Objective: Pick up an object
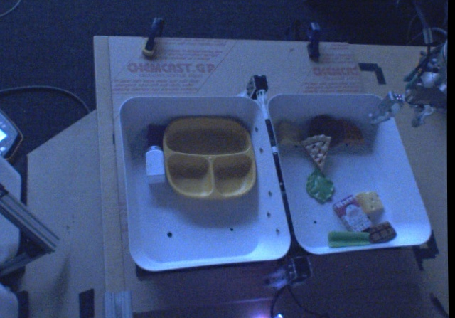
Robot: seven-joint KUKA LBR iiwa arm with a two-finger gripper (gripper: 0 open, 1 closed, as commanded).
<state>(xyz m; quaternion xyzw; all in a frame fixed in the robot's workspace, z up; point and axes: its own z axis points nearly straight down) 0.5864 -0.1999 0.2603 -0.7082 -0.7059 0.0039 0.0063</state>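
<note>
My gripper [400,112] hangs at the right edge of the view, over the back right corner of the right bin [405,167]. Its fingers stand apart, open, with nothing between them. Toy food lies in that bin: a pizza slice [317,149], a green leaf [320,186], a cheese block [370,203], a red box [351,214], a brown chocolate bar [382,232] and a green stick [348,239]. Dark brown pieces [327,126] sit along the back wall. The nearest of these lies left of the gripper and below it.
The left bin [142,231] holds a yellow divided plate [209,156] with a small white bottle [155,163] at its left side. Two clamps [152,37] [313,40] grip the board's far edge. The light is dim and bluish.
</note>
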